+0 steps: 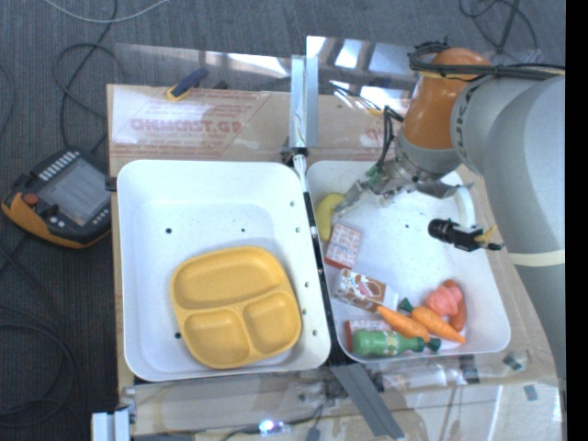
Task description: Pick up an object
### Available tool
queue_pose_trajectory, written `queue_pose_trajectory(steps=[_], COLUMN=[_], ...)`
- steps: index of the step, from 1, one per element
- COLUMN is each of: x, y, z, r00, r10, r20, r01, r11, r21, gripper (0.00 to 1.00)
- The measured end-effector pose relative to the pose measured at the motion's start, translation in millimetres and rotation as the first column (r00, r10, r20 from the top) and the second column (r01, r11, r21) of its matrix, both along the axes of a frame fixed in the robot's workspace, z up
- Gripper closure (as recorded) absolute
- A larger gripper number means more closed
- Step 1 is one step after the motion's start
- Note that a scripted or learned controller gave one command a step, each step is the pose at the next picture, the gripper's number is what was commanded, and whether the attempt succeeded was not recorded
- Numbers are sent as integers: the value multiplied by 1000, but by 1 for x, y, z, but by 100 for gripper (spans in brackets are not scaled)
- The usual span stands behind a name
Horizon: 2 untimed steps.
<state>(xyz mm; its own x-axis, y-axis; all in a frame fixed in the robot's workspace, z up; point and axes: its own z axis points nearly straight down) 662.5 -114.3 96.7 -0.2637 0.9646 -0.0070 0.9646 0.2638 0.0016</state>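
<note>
The jaws (360, 191) hang low over the far left corner of the right bin (487, 288), just beside a yellow banana (327, 211) — whether they are open or closed, I cannot tell. Carrots (418, 322), a green bottle (381, 343) and small packets (354, 265) lie toward the bin's near side, while a yellow divided tray (236, 305) sits in the left bin (147, 200).

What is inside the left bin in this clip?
The left bin holds one yellow divided tray, lying flat toward its front, its three compartments bare. The bin floor under the tray is covered, so anything beneath it cannot be seen.
</note>
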Motion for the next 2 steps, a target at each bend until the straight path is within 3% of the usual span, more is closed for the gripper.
queue_pose_trajectory(steps=[1,2], x=[-51,7], y=[-32,-40], z=[-7,-6], r00=[998,987], r10=[55,159], r20=[9,-7], r01=[-55,-159], r11=[998,987], r21=[2,7], gripper=[0,0])
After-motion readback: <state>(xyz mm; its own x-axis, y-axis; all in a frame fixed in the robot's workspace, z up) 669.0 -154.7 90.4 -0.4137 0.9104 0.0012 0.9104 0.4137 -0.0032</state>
